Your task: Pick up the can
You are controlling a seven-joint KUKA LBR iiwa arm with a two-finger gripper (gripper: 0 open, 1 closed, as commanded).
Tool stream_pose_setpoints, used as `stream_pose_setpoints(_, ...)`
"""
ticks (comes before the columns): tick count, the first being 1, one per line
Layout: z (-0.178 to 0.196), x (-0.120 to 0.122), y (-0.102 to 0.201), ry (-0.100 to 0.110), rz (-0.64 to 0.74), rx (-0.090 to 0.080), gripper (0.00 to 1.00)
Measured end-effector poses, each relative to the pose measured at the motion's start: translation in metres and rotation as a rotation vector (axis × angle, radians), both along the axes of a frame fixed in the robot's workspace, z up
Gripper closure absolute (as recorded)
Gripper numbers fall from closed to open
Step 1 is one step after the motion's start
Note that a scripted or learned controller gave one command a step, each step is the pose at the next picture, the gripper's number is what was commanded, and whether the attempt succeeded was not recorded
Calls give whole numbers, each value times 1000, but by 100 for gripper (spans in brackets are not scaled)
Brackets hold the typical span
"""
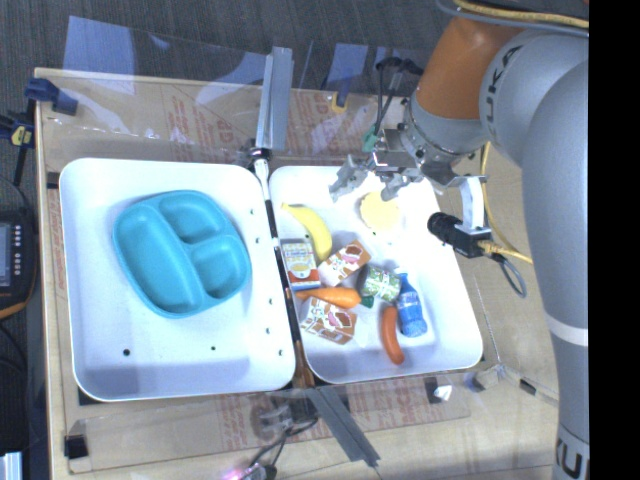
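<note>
Nearest the camera, the counter (200,413) edge w/ a metal bracket. Next, the right bin (450,353) front: a hot dog (391,335) lying lengthwise, touching a blue bottle (410,308) on its right; a printed carton (329,319) to the left. Just behind, a carrot (335,296) crosswise. The can (381,285), green-labelled, sits mid-bin between carrot and bottle, touching the bottle. A second small carton (345,261) behind the carrot; a boxed item (297,259) by the divider; banana (312,228) further back. Left bin (90,368) carries a blue divided tray (181,250). Far end of right bin: pale round disc (379,211); the jaws (375,180) hover just over it, spread, pinching nothing, well apart from the can.
</note>
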State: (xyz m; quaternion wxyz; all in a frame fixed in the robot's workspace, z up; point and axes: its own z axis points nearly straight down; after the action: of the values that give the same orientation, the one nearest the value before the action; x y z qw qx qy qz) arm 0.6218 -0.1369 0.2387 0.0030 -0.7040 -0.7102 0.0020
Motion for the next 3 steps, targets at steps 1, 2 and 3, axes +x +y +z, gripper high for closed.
stream_pose_setpoints(1, -124, -46, -40, 1, -207, -1, 0)
stream_pose_setpoints(2, -114, -46, -40, 5, -203, -1, 100)
stream_pose_setpoints(3, -29, -17, -18, -3, -462, -3, 100)
